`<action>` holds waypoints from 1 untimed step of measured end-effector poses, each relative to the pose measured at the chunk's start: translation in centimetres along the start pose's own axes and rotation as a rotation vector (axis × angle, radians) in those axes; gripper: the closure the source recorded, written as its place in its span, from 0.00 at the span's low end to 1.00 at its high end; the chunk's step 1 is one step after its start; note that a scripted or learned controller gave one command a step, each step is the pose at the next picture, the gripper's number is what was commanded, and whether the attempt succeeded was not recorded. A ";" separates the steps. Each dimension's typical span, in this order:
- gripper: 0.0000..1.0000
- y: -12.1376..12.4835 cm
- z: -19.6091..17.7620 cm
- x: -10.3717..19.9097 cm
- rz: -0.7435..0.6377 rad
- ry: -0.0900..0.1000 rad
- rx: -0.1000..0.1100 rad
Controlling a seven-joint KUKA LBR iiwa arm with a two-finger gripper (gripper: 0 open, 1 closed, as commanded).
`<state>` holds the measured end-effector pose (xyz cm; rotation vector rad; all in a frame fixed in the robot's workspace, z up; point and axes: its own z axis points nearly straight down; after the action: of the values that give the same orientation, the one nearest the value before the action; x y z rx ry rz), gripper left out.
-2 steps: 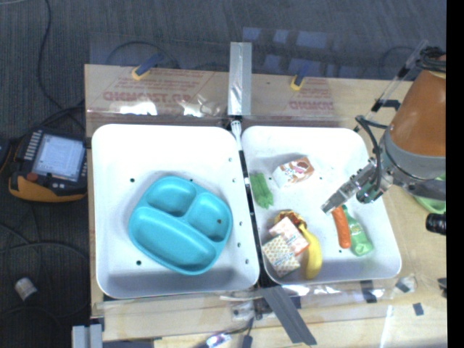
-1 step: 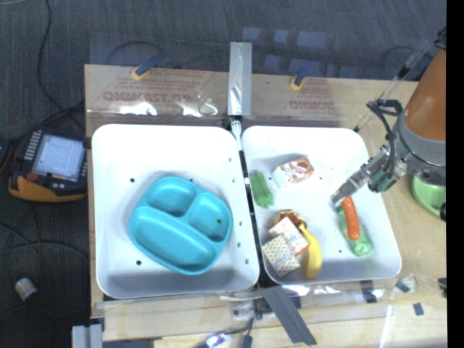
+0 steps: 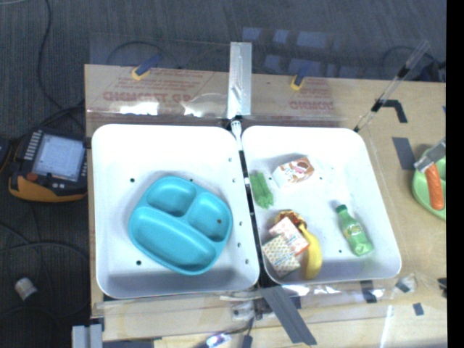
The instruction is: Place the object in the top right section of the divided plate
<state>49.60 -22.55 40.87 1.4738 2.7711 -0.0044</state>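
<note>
The task names no particular object, so any of the pieces in the right-hand bin could be the one to move. The divided plate, a turquoise one, lies in the left-hand bin, a little toward that bin's 5 o'clock. Its top right section sits at about 2 o'clock on the plate, close to the wall between the two bins. In the right bin, the small green bottle lies on its side at about 4 o'clock. It looks like light, stiff plastic, smooth and apt to roll, and I would take it across the belly rather than the neck. The banana at 6 o'clock looks like a light toy, curved and slick, and is best pinched across its middle. Touching it on the 9 o'clock side is a heap of small cartons, light and boxy but crowded together, so a clean hold there looks awkward. A white snack packet at 12 o'clock looks soft and crinkly, and would probably give under a squeeze. A little green piece lies by the dividing wall at 9 o'clock; I cannot make out what it is. How the jaws stand, and where any of these pieces lie relative to them, I cannot tell from here.
</note>
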 end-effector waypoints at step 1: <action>1.00 1.0 15.4 3.6 0.032 0.005 0.001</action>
<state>48.39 -19.09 25.48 1.5206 2.7509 -0.0017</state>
